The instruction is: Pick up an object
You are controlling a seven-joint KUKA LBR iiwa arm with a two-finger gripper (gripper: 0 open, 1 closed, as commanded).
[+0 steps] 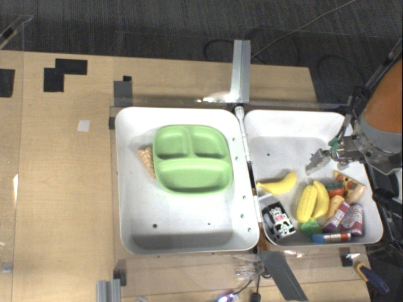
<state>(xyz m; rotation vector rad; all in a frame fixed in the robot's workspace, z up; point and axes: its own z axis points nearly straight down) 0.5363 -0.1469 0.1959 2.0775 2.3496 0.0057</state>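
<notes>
High slanted view over both bins [126, 168]

No readable text anywhere. The black-and-white carton [278, 219] at the near left corner of the right bin [296, 131] has print on it, too small to make out. The tubes [345, 218] at that bin's near right show label colours, no legible letters. The marker [334, 237] along the near edge has no legible wording. Black patches [63, 73] on the bench [56, 187], far left, are plain shapes, not characters.
</notes>
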